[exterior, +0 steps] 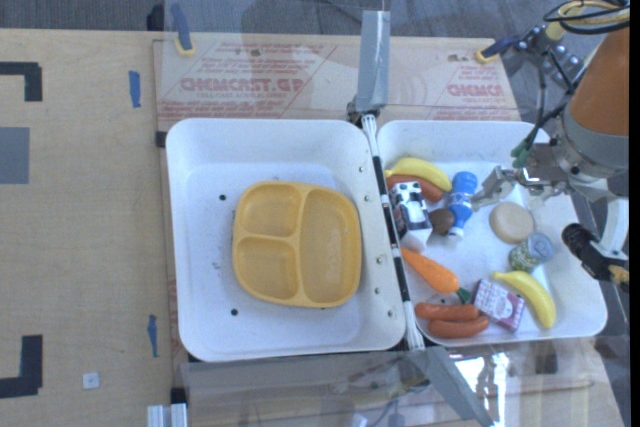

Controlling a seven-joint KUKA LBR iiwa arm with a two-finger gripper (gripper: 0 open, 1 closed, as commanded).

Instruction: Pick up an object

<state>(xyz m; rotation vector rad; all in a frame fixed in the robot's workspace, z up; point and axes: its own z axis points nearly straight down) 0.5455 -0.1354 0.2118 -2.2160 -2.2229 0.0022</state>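
My gripper (492, 187) hangs over the right bin (590, 315), its fingers open and pointing left, with nothing between them. Just left of the fingertips stands a small blue bottle (461, 201). A beige round disc (512, 222) lies just below the gripper. A banana (420, 172) lies at the bin's back left, with a dark and white toy (409, 208) beside it. Nearer the front lie a carrot (431, 270), red sausages (453, 317), a pink carton (499, 304), a second banana (535, 295) and a small blue-green item (530, 255).
The left bin (200, 215) holds a yellow divided plate (297, 243). A metal divider post (375, 60) rises behind the seam between the bins. The arm's orange band (605, 90) and cables sit over the right bin's far right side.
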